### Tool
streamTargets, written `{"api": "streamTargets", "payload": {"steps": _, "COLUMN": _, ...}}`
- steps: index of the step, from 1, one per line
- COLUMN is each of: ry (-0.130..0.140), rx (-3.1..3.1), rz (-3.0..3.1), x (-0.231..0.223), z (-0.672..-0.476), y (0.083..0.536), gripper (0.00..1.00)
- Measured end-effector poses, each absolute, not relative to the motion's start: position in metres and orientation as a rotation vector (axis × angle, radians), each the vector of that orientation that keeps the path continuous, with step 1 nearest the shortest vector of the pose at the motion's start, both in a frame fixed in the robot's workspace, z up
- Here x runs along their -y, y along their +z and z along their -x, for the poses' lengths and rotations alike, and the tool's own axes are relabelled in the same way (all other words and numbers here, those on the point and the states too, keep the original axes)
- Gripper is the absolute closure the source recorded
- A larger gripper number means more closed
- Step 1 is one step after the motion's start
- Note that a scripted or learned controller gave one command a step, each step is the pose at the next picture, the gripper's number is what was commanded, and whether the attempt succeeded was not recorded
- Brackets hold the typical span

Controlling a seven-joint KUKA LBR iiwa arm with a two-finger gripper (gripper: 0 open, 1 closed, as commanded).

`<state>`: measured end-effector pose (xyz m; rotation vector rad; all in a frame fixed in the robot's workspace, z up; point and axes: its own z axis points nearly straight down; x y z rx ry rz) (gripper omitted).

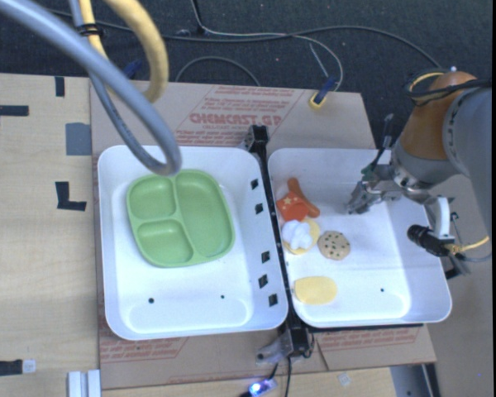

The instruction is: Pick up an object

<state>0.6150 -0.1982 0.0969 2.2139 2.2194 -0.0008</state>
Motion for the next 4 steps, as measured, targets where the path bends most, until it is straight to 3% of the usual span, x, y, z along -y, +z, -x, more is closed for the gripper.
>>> {"api": "streamTargets", "payload": {"steps": 3, "ry": 0.003, "rx": -2.22, "rz": -2.217, "x": 0.2, "z": -0.615, "y": 0.264, "gripper": 1.0}}
{"api": "streamTargets", "payload": {"steps": 4, "ry": -0.001, "rx": -2.228, "rz": -2.216, "x": 0.144, "z": -0.613, "y": 0.266, "gripper": 1.0}}
